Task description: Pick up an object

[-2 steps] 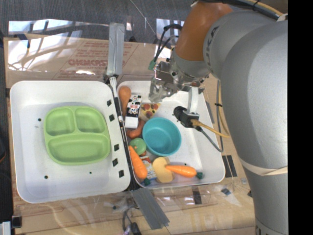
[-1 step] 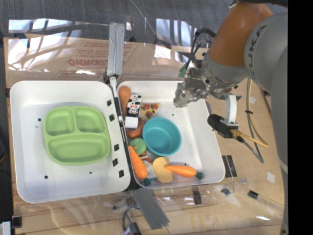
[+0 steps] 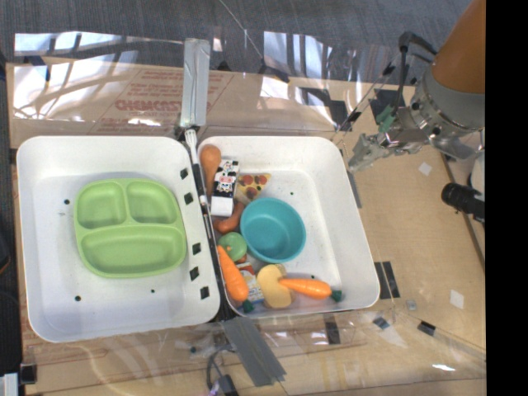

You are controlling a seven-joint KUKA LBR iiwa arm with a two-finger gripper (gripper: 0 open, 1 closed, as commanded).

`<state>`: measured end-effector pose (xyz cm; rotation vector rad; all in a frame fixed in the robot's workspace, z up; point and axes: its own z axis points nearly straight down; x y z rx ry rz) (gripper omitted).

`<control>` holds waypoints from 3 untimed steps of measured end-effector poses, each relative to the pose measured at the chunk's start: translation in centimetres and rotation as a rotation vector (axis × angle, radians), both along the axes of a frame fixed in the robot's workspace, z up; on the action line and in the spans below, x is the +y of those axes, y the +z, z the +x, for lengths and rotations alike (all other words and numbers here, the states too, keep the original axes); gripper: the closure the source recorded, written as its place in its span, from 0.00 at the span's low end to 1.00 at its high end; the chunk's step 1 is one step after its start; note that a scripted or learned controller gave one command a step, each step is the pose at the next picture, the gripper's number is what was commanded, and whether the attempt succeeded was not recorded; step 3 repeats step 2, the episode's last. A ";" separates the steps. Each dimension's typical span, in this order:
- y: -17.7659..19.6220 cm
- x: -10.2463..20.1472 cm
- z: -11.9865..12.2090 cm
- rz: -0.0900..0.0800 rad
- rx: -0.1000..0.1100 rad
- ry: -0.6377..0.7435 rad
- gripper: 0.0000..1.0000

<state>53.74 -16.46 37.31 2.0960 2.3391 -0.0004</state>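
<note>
The left bin sits on the table and carries a green plate with three compartments, lying flat near the bin's middle.

Just beside it, the right bin holds a crowd of toy food along its left wall and front edge. At the back left lies a brown sausage, and touching it toward the front is a small black-and-white carton. Next to the carton is a small pizza slice. A teal bowl stands upright near the bin's middle, mouth up. To its left front is a green round piece. One carrot lies along the left wall at the front, and a second carrot lies across the front edge, green end toward the right corner. Between them is a pale yellow piece.

The pincer hangs outside the right bin, beyond its back right corner, over the bare table. It is well apart from every toy; the bowl, the nearest large thing, lies to its left and nearer the front. I cannot tell how the pincer stands. The grey arm with its orange band comes in from the upper right.
</note>
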 end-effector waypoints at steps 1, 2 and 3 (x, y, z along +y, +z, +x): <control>-11.4 6.2 1.2 0.003 0.015 -0.042 1.00; -21.6 0.9 -3.7 0.002 0.016 -0.112 1.00; -21.6 0.9 -3.7 0.002 0.016 -0.112 1.00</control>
